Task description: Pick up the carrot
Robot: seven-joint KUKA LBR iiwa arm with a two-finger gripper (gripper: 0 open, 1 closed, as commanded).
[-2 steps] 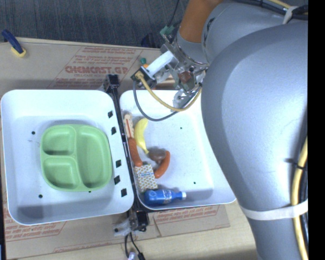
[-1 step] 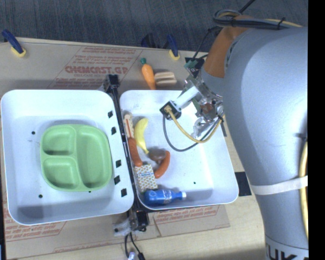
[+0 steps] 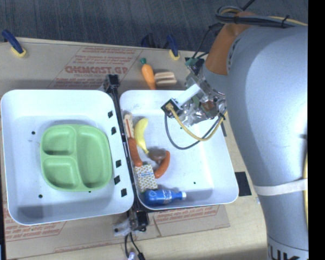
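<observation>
1. One small orange plastic carrot with a green top lies on the far surface, just outside the right white bin.
2. Tool hovers over that bin; grip state, cannot tell.
3. Best reach far-left, descend astride carrot.

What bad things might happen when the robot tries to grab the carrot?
1. The carrot lies outside the bins, on the cardboard touching a hot dog bun, so the bun may get bumped or grabbed too.
2. The gripper hangs over the right bin, so it may go for the banana there instead.
</observation>
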